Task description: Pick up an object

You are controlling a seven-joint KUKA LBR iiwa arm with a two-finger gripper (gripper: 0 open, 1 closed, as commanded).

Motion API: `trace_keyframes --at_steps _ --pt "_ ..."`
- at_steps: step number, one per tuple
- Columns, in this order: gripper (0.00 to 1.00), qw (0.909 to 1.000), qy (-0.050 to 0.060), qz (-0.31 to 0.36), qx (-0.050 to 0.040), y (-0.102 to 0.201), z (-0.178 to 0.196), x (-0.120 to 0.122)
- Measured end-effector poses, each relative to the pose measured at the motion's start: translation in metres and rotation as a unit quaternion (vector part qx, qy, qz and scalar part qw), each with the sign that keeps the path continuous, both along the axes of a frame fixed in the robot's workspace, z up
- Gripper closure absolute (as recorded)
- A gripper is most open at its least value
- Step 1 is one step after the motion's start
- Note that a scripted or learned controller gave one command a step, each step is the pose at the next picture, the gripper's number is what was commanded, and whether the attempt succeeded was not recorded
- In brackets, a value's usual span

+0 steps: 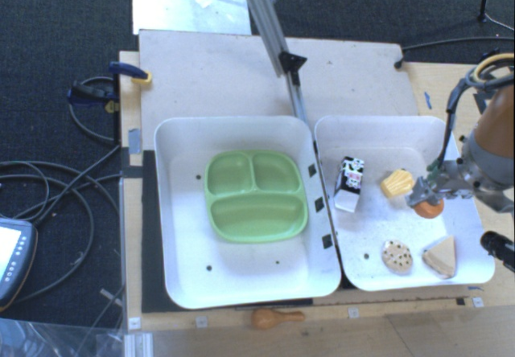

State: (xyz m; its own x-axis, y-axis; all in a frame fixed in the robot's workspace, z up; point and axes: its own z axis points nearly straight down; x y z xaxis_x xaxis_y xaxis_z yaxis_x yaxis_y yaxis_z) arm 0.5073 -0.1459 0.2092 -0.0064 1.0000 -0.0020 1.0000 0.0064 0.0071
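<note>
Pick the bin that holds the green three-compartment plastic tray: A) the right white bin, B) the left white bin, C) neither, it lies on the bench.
B: the green three-compartment plastic tray lies flat inside the left white bin, while the small black-and-white milk carton stands in the right white bin.

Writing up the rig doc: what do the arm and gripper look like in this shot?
The arm is grey with a rounded orange-brown section above the wrist. Grey and yellow cables loop over its top. The gripper is a compact grey metal assembly; finer detail is too small to tell.
</note>
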Motion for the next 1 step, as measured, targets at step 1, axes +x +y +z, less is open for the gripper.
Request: trace_keyframes --at_steps 1 --pt "1.00 1.0000 0.003 0.002 0.0021 0.0524 -0.0064 0.0026"
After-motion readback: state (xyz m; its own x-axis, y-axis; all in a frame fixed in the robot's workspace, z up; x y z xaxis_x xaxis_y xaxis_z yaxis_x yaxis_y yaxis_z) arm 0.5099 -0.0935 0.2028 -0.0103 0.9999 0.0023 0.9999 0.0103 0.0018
